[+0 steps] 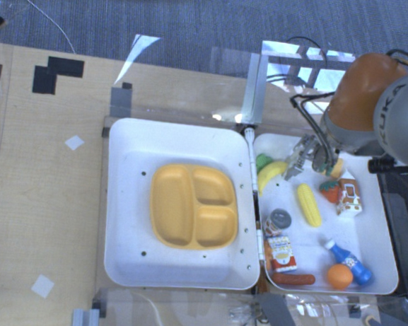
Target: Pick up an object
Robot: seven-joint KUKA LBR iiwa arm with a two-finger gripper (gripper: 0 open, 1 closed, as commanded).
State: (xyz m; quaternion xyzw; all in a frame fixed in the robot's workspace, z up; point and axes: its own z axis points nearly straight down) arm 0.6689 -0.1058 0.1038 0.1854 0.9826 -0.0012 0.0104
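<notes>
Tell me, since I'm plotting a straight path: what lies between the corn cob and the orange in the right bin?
In the camera view, only bare white bin floor lies between the corn cob and the orange; the blue bottle sits just beside that line.

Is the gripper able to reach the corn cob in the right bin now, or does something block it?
Probably yes. The corn cob lies in open space in the right bin, just below the gripper. The banana and the carton lie apart from it on either side.
</notes>
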